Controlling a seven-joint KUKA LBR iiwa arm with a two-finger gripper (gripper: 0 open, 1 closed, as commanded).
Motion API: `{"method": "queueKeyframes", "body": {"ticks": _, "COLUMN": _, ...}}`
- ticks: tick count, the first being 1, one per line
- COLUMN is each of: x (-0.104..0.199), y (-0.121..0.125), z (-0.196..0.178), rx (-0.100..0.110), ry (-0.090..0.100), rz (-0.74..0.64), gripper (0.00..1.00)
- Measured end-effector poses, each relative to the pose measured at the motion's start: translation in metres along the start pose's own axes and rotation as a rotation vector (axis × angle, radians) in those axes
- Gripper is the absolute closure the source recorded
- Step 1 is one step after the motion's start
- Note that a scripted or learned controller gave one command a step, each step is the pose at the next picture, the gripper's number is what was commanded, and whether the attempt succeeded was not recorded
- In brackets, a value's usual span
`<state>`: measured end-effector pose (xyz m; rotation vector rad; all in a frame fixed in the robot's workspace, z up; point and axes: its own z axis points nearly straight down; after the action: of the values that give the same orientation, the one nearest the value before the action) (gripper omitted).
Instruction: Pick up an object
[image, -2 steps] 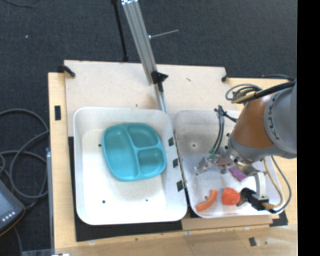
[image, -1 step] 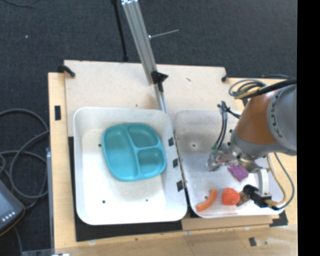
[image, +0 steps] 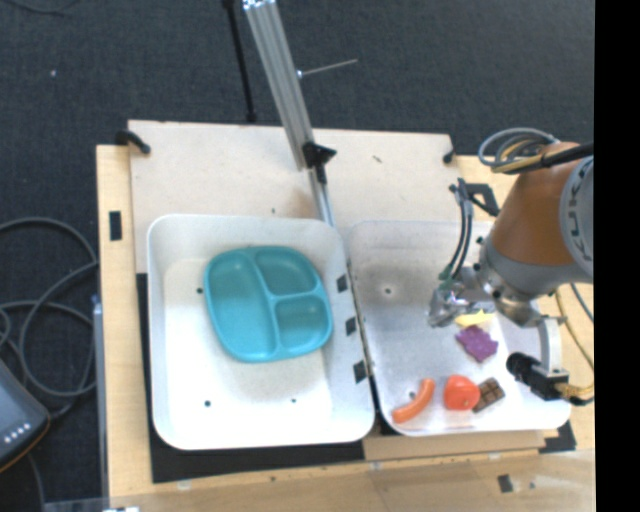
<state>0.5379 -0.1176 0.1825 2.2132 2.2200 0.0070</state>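
I'm hovering the gripper (image: 447, 308) low in the right bin (image: 400, 260), beside the yellow piece (image: 478, 319) & purple toy (image: 478, 345); can't tell its opening. I'm thinking: center over one item, approx. vertical, before closing, avoiding the orange ball (image: 459, 392) nearby.

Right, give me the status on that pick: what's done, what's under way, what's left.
Done: the arm has reached into the right bin, and the tool is low over its floor. Under way: it sits beside the yellow piece and the purple toy; nothing is visibly lifted. Left: grasp and raise one object. The orange carrot, red-orange piece and brown block lie untouched at the near edge.
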Motion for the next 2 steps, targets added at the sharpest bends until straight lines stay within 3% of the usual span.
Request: {"method": "queueKeyframes", "body": {"ticks": 2, "x": -0.012, "y": 0.003, "z": -0.099, "rx": 0.0, "ry": -0.001, "rz": 0.0, "gripper": 1.0}}
